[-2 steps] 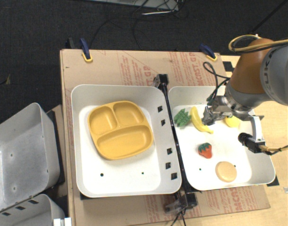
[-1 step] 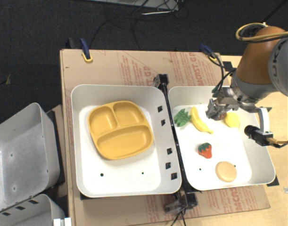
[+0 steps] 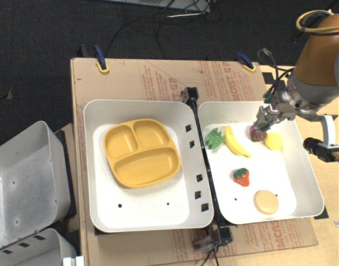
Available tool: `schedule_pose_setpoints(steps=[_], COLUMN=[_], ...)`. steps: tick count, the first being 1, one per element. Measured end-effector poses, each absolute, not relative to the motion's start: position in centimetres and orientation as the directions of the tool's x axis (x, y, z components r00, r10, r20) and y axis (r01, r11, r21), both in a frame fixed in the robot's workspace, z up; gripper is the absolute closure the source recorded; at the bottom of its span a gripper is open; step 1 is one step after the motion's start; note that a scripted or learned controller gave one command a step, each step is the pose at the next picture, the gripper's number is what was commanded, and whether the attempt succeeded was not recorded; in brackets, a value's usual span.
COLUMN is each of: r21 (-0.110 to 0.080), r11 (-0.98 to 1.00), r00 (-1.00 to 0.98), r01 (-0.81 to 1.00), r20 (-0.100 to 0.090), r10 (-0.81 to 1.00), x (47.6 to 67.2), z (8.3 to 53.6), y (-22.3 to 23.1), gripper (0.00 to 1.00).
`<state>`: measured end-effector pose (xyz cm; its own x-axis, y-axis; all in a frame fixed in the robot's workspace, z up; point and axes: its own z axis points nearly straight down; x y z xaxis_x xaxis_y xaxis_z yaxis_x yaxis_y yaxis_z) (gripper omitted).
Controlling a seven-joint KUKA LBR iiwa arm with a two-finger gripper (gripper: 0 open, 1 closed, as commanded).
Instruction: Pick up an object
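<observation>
Two shallow white bins sit side by side on the cardboard-covered worktop (image 3: 136, 76). In the right bin (image 3: 291, 212) we see the end effector (image 3: 263, 125) low over a small dark purple fruit-like object (image 3: 257, 133), touching it; we cannot tell if its fingers are apart. Beside it lie a yellow lemon (image 3: 273, 142), a yellow banana (image 3: 234, 141), a green leafy toy (image 3: 214, 138), a red strawberry (image 3: 242, 177) and a round beige disc (image 3: 266, 201). The left bin (image 3: 102, 204) holds a yellow divided plate (image 3: 141, 152).

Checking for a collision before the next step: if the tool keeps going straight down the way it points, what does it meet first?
Most likely the dark purple fruit: the tool sits right over it in the right bin. Height above it is unclear from this view.
</observation>
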<state>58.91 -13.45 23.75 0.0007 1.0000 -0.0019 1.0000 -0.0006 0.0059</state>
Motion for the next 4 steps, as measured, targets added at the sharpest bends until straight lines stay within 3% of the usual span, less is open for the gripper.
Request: schedule_pose_setpoints(steps=[1, 2, 4], r21=[0.003, -0.002, -0.003], r11=[0.002, 0.008, 0.008], r00=[-0.002, -0.008, -0.008], r01=[1.0, 1.0, 1.0], r20=[-0.001, 0.002, 0.002], r10=[1.0, 1.0, 1.0], x=[59.0, 56.7, 54.5], z=[25.1, 25.4, 22.9], y=[-13.4, -8.1, 2.8], gripper=[1.0, 1.0, 1.0])
